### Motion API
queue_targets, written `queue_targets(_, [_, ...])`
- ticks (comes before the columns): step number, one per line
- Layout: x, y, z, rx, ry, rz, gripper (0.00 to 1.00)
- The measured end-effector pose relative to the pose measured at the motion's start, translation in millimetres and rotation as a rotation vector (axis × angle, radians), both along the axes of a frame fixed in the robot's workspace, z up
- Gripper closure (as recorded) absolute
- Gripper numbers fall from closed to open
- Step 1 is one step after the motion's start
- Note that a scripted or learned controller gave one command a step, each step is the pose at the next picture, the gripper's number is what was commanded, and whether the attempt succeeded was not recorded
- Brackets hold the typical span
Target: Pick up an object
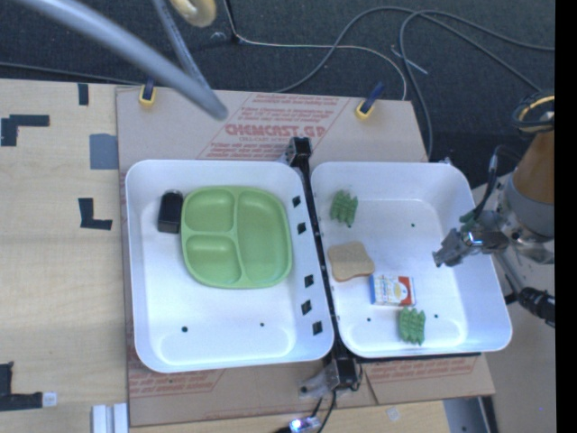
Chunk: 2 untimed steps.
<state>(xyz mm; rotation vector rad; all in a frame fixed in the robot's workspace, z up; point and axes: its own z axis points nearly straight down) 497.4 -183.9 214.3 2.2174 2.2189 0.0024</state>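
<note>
I have the gripper sitting over the right-hand edge of the right bin, with the arm reaching in from that side; from this angle I cannot tell how it is set, and I see nothing in its hold. The candidates for the pick all lie loose on that bin's floor: a green toy near the divider at the top, a tan bread slice just below it, a small carton beside the bread, and a second green toy near the front wall. They are scattered apart from one another, which I judge suits a blind grasp program, since each one leaves room for a descent. The carton is nearest the gripper, but still apart from it. Its label shows red and blue print on white, too small for me to read. The left bin holds a green divided plate lying flat, with a black block touching its left edge. The cardboard sheet under both bins carries red printing; I can make out something like "CHEMCAST", the rest being blurred.
</note>
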Motion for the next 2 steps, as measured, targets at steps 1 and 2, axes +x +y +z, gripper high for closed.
queue_targets(1, [6.5,1.8,44.1,0.001,0.001,0.001,1.00])
queue_targets(2, [30.5,46.8,29.5,0.002,0.005,0.004,1.00])
